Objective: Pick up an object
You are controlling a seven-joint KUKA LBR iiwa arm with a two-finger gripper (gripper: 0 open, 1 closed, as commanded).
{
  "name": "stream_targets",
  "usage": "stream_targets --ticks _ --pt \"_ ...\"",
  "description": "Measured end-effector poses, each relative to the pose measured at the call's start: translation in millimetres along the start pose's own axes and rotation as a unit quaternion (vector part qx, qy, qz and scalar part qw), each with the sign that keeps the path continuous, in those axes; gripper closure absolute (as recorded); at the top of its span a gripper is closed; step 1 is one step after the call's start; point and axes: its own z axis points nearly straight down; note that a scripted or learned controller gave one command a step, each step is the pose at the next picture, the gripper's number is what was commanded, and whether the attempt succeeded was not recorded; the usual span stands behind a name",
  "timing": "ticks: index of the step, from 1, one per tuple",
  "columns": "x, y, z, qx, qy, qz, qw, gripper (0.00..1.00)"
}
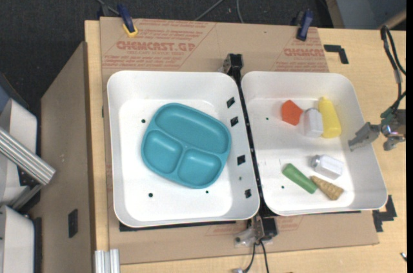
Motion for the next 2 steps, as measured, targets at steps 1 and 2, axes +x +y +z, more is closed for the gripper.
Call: stream_targets --ticks 1,2 --pt "0 2 -5 -0.005 -0.002 -0.002 1.0000 0.00" --pt "-1 9 40 -0.003 0.000 -0.002 1.0000 0.00"
